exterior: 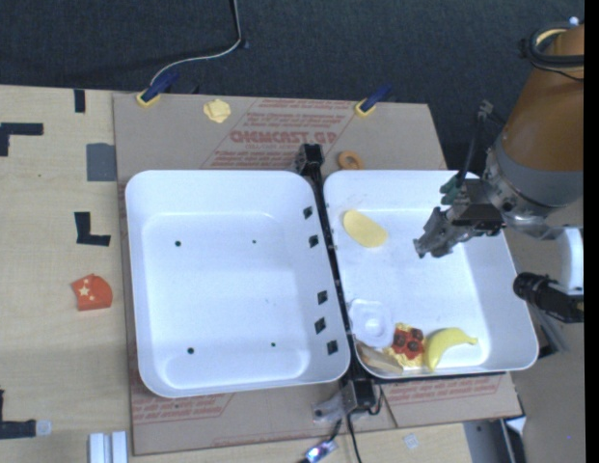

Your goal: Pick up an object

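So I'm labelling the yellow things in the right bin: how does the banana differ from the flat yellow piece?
The banana is curved and elongated, while the flat yellow piece is a rounded oval. The banana lies at the near edge of the right bin, beside a red item; the flat yellow piece lies alone toward the far side, to the view's left of the gripper. Both are yellow and rest on the bin floor.

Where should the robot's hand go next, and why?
Probably a little left and down. The gripper hangs above the right white bin, and the flat yellow oval piece lies alone just left of it; the yellow banana is crowded against other things.
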### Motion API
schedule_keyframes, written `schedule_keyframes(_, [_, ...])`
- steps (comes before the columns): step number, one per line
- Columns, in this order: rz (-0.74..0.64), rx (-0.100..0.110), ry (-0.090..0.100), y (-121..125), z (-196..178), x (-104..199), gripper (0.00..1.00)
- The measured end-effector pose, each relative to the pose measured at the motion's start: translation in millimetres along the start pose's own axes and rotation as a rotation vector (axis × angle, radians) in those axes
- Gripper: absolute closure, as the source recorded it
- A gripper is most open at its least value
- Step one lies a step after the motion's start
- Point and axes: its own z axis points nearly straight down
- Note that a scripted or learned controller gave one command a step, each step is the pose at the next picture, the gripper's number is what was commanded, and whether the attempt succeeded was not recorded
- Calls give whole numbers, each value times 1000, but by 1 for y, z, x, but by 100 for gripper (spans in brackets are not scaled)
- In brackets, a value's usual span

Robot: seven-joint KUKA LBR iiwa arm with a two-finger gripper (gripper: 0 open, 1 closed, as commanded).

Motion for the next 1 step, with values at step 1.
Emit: schedule_keyframes(1, [-6,-18,-1,-11,-25,79,100])
